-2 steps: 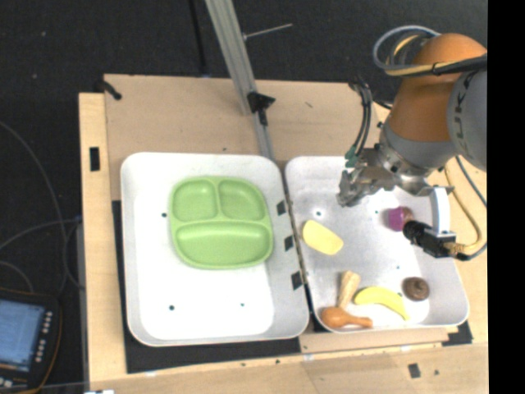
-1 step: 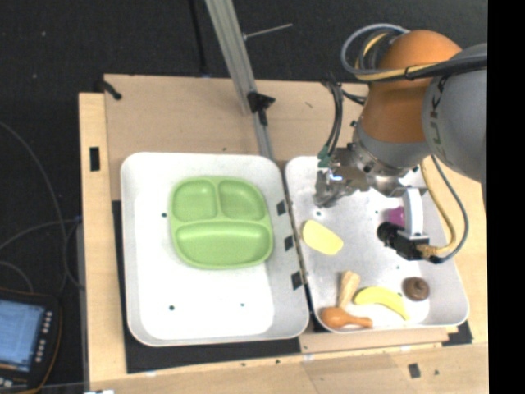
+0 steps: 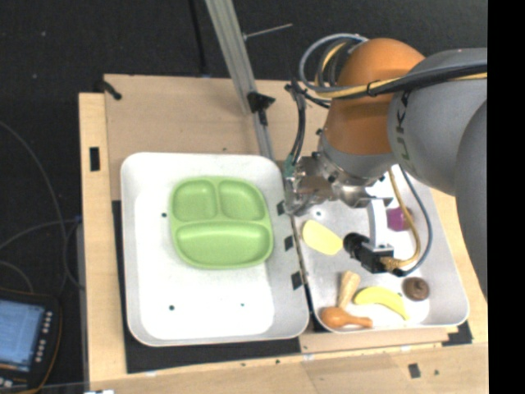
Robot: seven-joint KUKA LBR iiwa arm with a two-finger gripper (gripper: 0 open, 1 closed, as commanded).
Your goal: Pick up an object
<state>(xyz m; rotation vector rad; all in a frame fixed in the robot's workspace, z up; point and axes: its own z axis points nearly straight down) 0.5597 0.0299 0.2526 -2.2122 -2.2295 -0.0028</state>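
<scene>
Jaws [image 3: 305, 189] are positioned low over the right bin [image 3: 447, 257], near a pale yellow piece [image 3: 321, 238]; whether they are parted cannot be told.

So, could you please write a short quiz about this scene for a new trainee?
1. True or false: the green divided plate lies in the left bin.
2. Which object lies nearest the front rim of the right bin? A) purple piece B) orange item C) pale yellow piece
3. Fill in: the small brown round object lies just ____ of the yellow banana-like piece.

Key: 1 true; 2 B; 3 right
</scene>
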